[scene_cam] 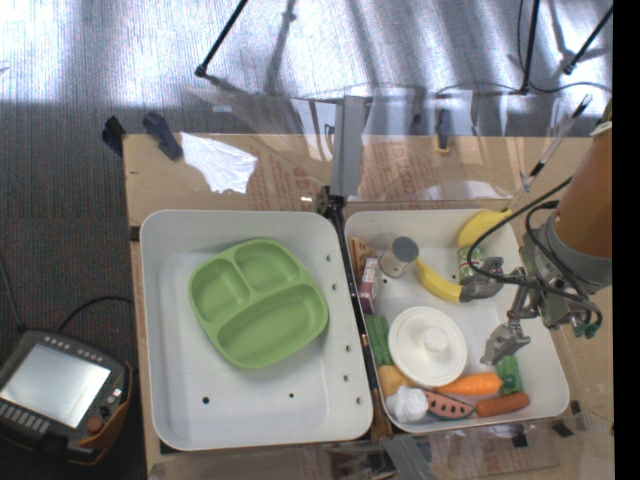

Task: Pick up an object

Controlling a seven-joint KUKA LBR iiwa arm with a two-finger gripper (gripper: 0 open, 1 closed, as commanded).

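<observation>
Two fingers of the gripper (503, 316) stood spread and empty beside the white lid (428, 345), poised above the carrot (471, 384), likely for a grab.

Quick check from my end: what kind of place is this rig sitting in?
Most likely a robotics lab, not a kitchen. The two white bins sit on a makeshift cardboard-topped bench, tripod legs stand on carpet behind, and a teach pendant lies on the floor at left.

Grey arm (575, 258), orange band, black cables, metal jaws.
</observation>
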